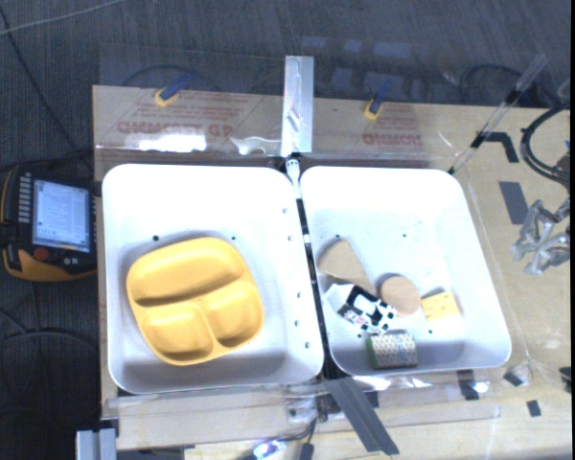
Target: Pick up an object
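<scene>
Camera view: two white bins side by side on the counter (517, 161), seen from above at a slant. The left bin (125, 190) holds a single yellow divided tray (195, 298). The right bin (412, 195) holds a cluster of small things in its lower half: a flat tan piece (338, 257), a round tan disc (400, 292), a yellow block (441, 305), a black-and-white item (364, 307) and a speckled grey block (393, 350). The black-and-white item lies close beside the disc, possibly touching it; the yellow block sits just beside the disc, to its right. Whether the end effector is apart or together cannot be told from this view. Since the arm enters from the right of the frame, the cluster lies in the bin nearer its approach. The step in hand is judged to be choosing and approaching a target. The yellow block and the speckled grey block look the most favourable, each having some bare bin floor around it. A descent centred on one of them, and well apart from the bin wall, would likely avoid nudging neighbours. A teach pendant (48, 223) lies at the left of the frame, off the counter.
</scene>
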